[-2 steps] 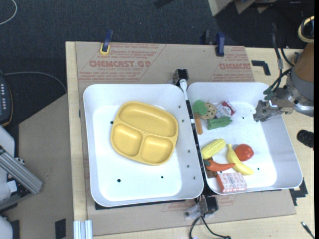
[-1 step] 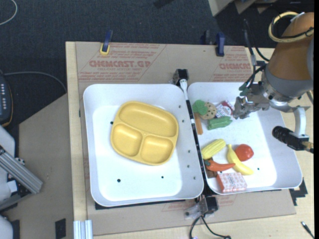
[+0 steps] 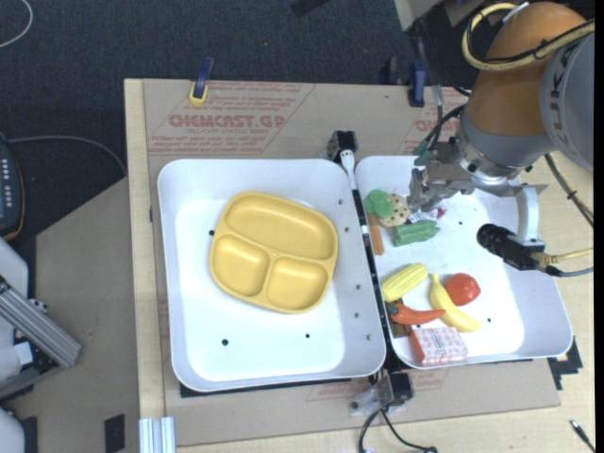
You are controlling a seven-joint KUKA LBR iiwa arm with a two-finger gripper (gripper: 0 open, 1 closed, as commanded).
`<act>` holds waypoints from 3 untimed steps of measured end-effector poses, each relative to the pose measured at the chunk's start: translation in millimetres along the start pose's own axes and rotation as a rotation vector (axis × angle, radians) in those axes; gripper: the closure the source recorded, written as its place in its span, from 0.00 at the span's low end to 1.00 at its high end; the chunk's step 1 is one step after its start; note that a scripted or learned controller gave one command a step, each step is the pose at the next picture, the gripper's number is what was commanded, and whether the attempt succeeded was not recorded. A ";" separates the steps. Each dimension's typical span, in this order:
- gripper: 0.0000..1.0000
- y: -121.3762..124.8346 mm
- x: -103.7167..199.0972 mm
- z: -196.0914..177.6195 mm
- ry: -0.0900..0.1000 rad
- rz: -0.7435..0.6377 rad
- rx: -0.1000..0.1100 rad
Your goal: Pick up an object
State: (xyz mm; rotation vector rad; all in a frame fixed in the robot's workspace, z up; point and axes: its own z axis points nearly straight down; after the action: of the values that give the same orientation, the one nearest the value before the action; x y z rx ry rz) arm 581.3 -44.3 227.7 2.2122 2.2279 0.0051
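The grey arm (image 3: 528, 83), with its orange band, reaches in from the right and bends down over the far end of the right bin (image 3: 528, 333); its jaws (image 3: 427, 196) hang low above the bin floor, just beside a cluster of toy food, and whether they are open or closed I cannot tell, since the wrist body hides them; nothing is seen held between them. The two white bins sit side by side on a cardboard-covered table (image 3: 245, 121) printed with red lettering, with dark carpet beyond and clamps at the far edge. Just left of the jaws lie a green leafy piece (image 3: 379, 201), a spotted cookie-like piece (image 3: 397, 213) and a green vegetable (image 3: 415, 233); an orange stick (image 3: 376, 237) lies against the bin's left wall; nearer the camera are a corn cob (image 3: 404, 279), a red tomato (image 3: 461, 289), a banana (image 3: 451, 310), a red chilli (image 3: 415, 315) and a pink-and-white packet (image 3: 438, 345), closely bunched. The left bin (image 3: 189, 253) holds a yellow divided plate (image 3: 274, 251), well apart from the arm.
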 end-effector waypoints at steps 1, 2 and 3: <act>1.00 20.5 51.5 10.6 0.000 0.001 0.001; 1.00 36.2 110.4 -2.9 0.000 0.002 -0.001; 1.00 24.2 106.4 11.6 -0.001 0.008 0.008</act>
State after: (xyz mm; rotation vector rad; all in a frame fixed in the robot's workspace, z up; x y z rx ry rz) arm 604.8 62.3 216.3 2.2238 2.2227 -0.0048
